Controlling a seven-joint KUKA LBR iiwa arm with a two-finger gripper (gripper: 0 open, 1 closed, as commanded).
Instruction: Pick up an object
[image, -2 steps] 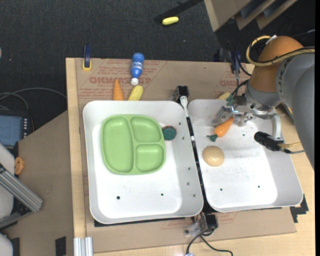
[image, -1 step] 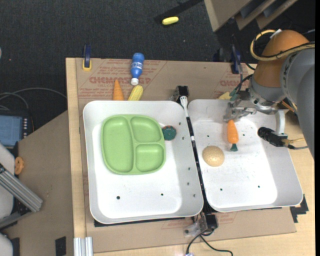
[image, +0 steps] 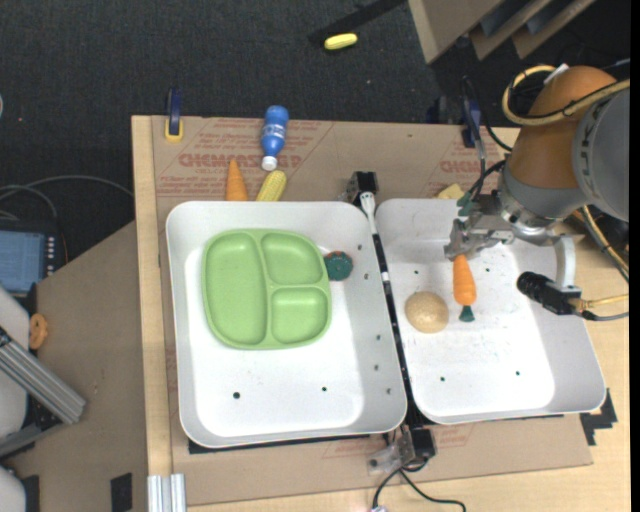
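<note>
An orange toy carrot (image: 463, 282) with a small green tip lies in the right bin (image: 530, 380), pointing up and down the view. My gripper (image: 466, 243) hangs right over the carrot's far end, at or just above it. A beige round lump (image: 427, 311) rests to the left of the carrot, close beside it. In the left bin (image: 280, 390) sits a green divided plate (image: 266, 288), with a small teal object (image: 340, 266) at its right edge.
Behind the left bin, on the cardboard, lie a blue and white bottle (image: 273, 135), a second orange carrot (image: 235, 182) and a yellow corn cob (image: 271, 185). A black clamp (image: 362, 185) sits where the bins meet at the back.
</note>
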